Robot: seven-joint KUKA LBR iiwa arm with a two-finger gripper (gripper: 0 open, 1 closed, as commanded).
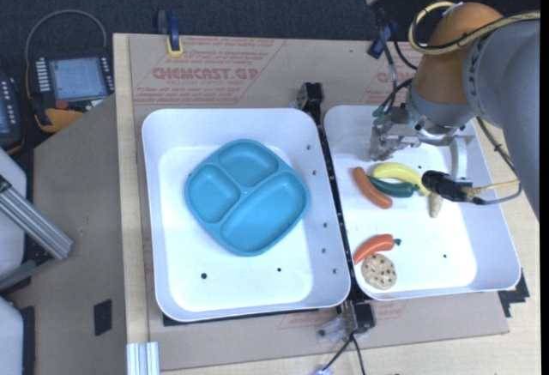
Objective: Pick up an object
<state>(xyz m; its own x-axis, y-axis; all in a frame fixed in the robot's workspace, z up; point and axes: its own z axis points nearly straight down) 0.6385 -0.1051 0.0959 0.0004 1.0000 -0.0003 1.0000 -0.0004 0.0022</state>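
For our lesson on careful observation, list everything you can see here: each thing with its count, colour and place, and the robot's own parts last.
Bins: two, white, side by side on the bench.
Divided plate: one, blue, in the left bin.
Sausage: one, orange-red, right bin, left of the banana.
Banana: one, yellow, right bin, beneath the gripper.
Chilli pepper: one, red, right bin, near front.
Cookie: one, tan, right bin's front, touching the pepper.
Arm: one, grey with orange band, from the right.
Gripper: one, above the right bin.

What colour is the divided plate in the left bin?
The divided plate is light blue, seen clearly in the camera view.
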